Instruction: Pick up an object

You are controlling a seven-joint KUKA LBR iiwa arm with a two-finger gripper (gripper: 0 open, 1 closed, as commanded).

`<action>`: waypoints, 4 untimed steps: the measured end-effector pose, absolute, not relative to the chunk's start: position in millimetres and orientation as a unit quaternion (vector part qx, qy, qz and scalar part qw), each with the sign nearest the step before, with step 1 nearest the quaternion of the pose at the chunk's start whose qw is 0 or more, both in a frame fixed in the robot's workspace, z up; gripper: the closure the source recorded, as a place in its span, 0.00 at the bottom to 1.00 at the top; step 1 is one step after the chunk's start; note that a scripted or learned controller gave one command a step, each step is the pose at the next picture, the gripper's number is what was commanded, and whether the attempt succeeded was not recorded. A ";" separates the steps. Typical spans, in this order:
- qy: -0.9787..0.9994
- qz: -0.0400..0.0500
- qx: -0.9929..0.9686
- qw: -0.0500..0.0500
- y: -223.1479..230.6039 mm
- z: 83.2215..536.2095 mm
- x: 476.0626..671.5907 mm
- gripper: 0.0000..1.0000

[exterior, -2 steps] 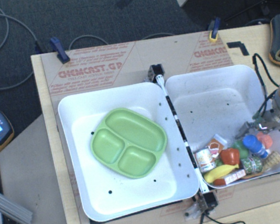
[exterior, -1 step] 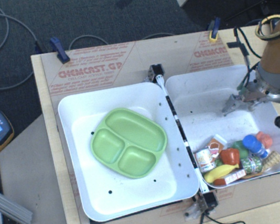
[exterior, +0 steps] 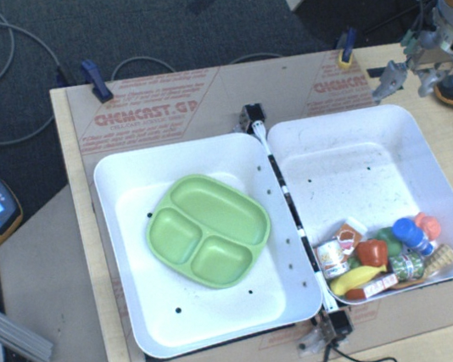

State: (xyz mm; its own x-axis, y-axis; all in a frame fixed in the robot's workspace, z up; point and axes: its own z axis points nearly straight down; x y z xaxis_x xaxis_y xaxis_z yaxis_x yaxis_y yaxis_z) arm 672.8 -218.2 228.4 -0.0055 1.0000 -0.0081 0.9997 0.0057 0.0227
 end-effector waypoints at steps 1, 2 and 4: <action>0.709 0.002 0.706 -0.002 -219.4 93.8 597.3 0.00; 0.709 0.005 0.705 0.011 -223.3 237.0 672.2 0.00; 0.708 -0.003 0.706 -0.008 -165.2 248.2 547.2 0.00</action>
